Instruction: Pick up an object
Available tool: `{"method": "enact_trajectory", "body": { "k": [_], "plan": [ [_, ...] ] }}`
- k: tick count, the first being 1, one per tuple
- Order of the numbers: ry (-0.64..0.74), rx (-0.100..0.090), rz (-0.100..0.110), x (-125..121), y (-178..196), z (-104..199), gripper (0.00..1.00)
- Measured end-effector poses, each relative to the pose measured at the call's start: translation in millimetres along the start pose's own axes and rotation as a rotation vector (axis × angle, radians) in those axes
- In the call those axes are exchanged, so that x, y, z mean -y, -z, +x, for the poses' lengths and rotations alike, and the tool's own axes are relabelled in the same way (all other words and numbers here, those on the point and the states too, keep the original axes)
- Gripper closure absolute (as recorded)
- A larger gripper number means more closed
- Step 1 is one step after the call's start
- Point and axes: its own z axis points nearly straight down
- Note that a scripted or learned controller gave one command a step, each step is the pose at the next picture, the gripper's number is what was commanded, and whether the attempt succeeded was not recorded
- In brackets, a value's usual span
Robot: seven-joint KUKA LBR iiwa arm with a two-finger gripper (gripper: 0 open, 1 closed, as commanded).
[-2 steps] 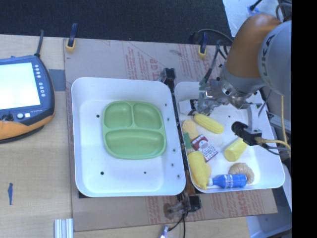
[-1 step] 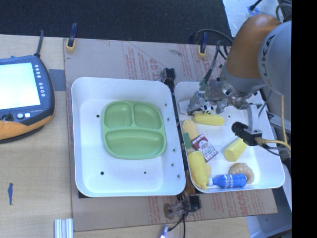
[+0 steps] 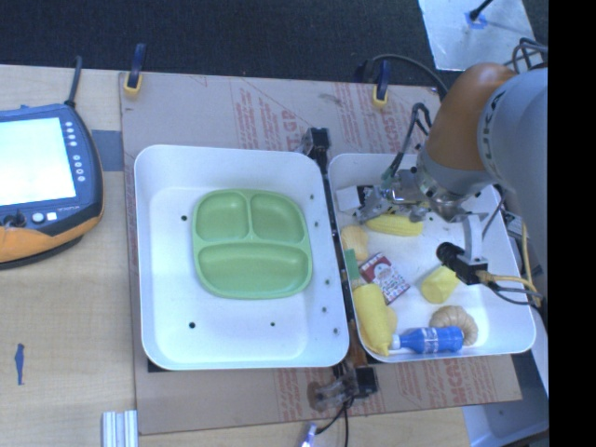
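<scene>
Banana (image 3: 395, 224) lies unlifted near right bin's (image 3: 518, 341) far edge; gripper (image 3: 402, 200) just above it, grip state unclear; pick pending.

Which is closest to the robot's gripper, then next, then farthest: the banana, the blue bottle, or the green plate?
Seen from the camera above, counting out from the gripper:
1. The banana, right beneath it in the right bin.
2. The blue bottle, at that bin's near edge.
3. The green plate, over in the left bin.
</scene>
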Motion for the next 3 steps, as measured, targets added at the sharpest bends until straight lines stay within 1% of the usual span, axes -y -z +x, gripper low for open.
{"method": "enact_trajectory", "body": {
  "k": [1, 2, 3],
  "plan": [
    [-0.003, -0.004, 0.012, -27.8, 114.2, -51.8, 0.0],
    [-0.001, -0.005, 0.019, -7.3, -0.4, -14.7, 0.0],
    [-0.001, -0.002, 0.058, -33.8, -16.0, -6.0, 0.0]
  ]
}}
